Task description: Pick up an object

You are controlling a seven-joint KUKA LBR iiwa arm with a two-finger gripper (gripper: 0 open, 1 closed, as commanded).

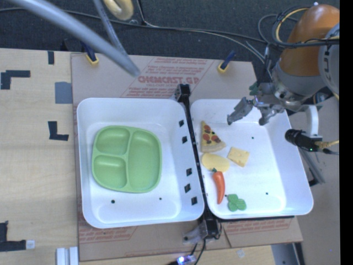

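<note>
In the right bin (276,164) lie a pizza slice (210,137), a yellow round piece (215,162), a pale cheese wedge (238,157), a red chili pepper (219,185) and a green broccoli piece (236,203). My gripper (251,115) hangs over the bin's back part, to the right of and above the pizza slice. Its two grey fingers are spread apart with nothing between them. The grey arm with its orange band (311,26) comes in from the upper right.
The left bin (88,148) holds a green divided plate (127,158). A black divider (190,159) runs between the bins. Cables trail across the dark floor behind the bench, and a grey pole (71,24) crosses the upper left.
</note>
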